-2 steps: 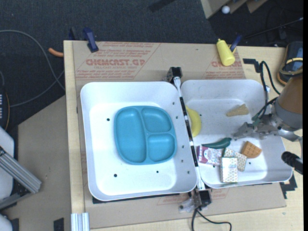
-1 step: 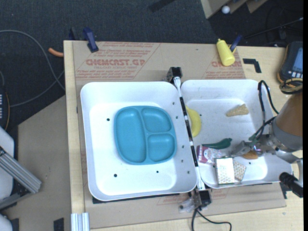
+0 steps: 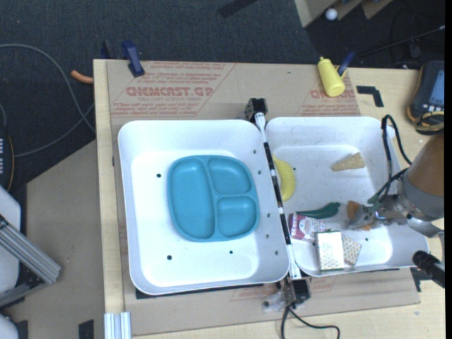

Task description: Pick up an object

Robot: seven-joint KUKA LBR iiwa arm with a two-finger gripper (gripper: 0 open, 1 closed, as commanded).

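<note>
My gripper [image 3: 359, 216] is low in the right bin [image 3: 318, 129], near its right side, with the grey arm [image 3: 426, 182] reaching in from the right. Just left of the gripper lies a dark green curved object [image 3: 322, 209]. Below that are a pink and white packet [image 3: 306, 226] and a pale patterned box [image 3: 335, 251]. A tan wedge-shaped piece [image 3: 349, 162] rests further back. A yellow object [image 3: 285, 177] leans against the bin's left wall. Whatever is directly under the gripper is hidden.
The left bin [image 3: 141, 154] holds a blue divided plate [image 3: 212, 196]. A yellow bottle-like item [image 3: 330, 77] and a blue clamp [image 3: 132, 57] lie on the cardboard bench top behind the bins. A black cable [image 3: 390, 143] runs along the right bin's right wall.
</note>
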